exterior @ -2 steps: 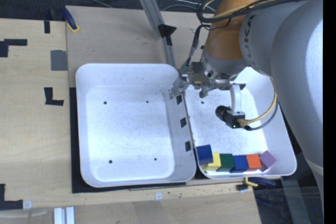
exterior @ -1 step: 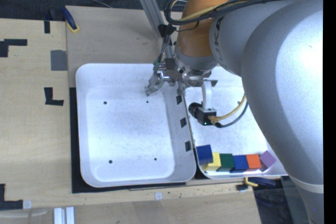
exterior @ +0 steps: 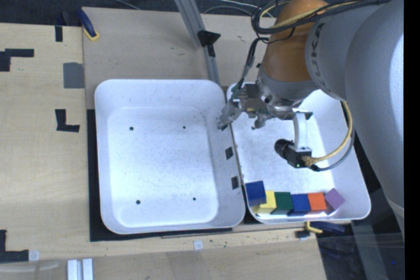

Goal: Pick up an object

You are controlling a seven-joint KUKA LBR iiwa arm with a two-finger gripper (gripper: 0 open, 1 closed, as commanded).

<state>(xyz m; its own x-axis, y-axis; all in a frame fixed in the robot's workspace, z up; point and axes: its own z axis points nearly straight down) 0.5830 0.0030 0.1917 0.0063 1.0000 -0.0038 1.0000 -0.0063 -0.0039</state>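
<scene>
Reaching in from the right, the grey arm (exterior: pixel 367 75) with its orange band (exterior: pixel 292 42) hung over the far end of the right bin (exterior: pixel 354 174), its end effector (exterior: pixel 246 116) poised close to the wall where the two white bins met. Whether its fingers were apart or together could not be told from the camera view (the wrist hardware crowded that spot and hid the tips), and nothing could be seen held between them.

The objects lay in a row along the near wall of the right bin, well apart from the end effector and nearer the camera than it. From left to right they were a blue block (exterior: pixel 255 192), resting partly on a yellow block (exterior: pixel 268 204), then a green block (exterior: pixel 283 201), another blue block (exterior: pixel 300 204), an orange block (exterior: pixel 317 202) and a purple block (exterior: pixel 334 199) tilted at the corner. The pieces sat touching or just beside one another. A black fitting with a yellowish cable (exterior: pixel 295 154) hung from the wrist, between the end effector and the row of blocks.

The left bin (exterior: pixel 157 154) sat just beside the right one on the pale wooden surface (exterior: pixel 39 141). A slim metal rail (exterior: pixel 187 3) slanted down from the top of the view toward the bins' shared edge.
</scene>
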